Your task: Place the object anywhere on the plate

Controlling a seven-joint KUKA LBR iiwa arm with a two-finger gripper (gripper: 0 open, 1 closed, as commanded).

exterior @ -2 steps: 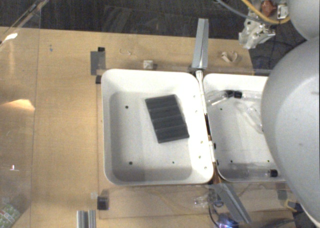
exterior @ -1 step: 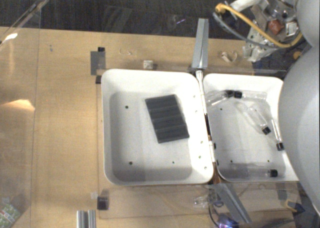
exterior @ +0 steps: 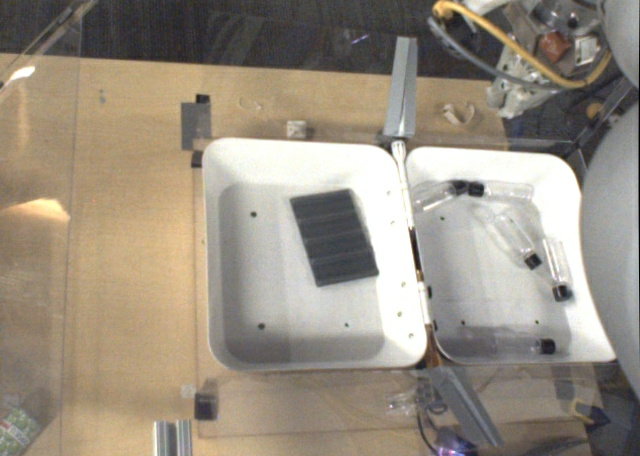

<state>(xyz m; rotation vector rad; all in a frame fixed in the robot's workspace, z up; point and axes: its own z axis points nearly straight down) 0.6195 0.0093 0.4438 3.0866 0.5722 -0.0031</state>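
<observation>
We see the tool (exterior: 512, 94) raised beyond the right bin's (exterior: 575, 179) far edge, and cannot tell its state. Clear tubes (exterior: 520, 239) lie in that bin; the dark ridged plate (exterior: 334, 237) has open floor around it in the left bin (exterior: 215, 274)

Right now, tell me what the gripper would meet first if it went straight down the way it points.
The gripper hangs above the bench's bare wood, just beyond the right bin's far rim. Going straight down, it would probably meet the bench first, not the clear tubes; depth is unclear.
</observation>
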